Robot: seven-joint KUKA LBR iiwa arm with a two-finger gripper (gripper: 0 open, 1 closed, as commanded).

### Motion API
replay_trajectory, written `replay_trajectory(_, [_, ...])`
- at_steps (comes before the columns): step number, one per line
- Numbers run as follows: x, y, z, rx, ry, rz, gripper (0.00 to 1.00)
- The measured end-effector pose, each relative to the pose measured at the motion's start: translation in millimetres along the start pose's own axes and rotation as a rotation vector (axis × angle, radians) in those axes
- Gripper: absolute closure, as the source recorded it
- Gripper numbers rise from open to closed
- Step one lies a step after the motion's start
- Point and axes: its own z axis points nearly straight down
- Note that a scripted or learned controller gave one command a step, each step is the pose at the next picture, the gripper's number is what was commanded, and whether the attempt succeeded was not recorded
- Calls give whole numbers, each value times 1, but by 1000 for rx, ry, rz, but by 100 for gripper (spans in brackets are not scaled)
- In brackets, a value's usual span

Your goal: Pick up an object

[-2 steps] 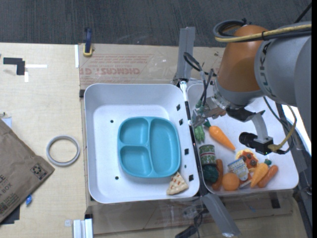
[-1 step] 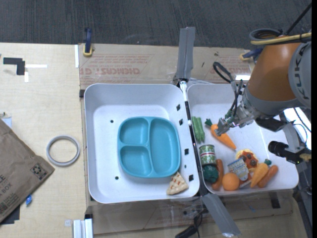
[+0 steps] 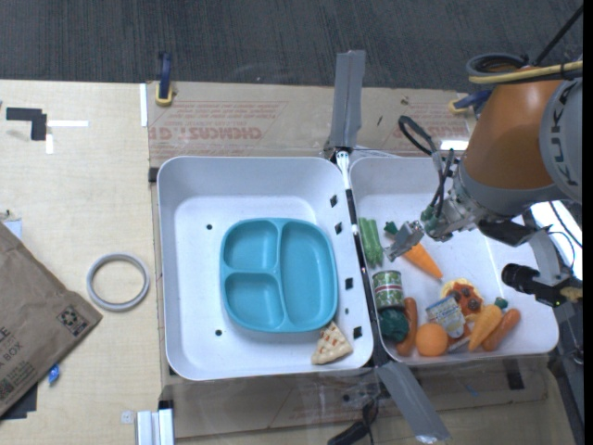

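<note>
My gripper (image 3: pixel 406 240) hangs low over the left part of the right bin (image 3: pixel 542 341). Its tip is just above the green-topped end of an orange carrot (image 3: pixel 424 261). A green cucumber (image 3: pixel 371 242) lies along the bin's left wall, just left of the tip. Closer to the front sit a labelled can (image 3: pixel 387 287), a dark green vegetable (image 3: pixel 394 322), an orange (image 3: pixel 431 339), a small printed packet (image 3: pixel 447 314) and more orange toy food (image 3: pixel 489 327). Nothing is visibly held.
The left bin (image 3: pixel 185 248) holds a teal divided plate (image 3: pixel 278 274) and a waffle-like wedge (image 3: pixel 331 346) at its front right corner. A tape ring (image 3: pixel 118 280) and a cardboard box (image 3: pixel 32 318) lie on the bench to the left. The arm's bulk (image 3: pixel 514 146) overhangs the right bin's back.
</note>
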Motion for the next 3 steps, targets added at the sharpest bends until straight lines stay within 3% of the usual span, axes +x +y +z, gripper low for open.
replay_trajectory(1, [-59,7,99,-4,-2,-397,0])
replay_trajectory(2, [-61,7,90,-6,-3,-391,100])
replay_trajectory(3, [-31,44,-1,-3,-2,-68,100])
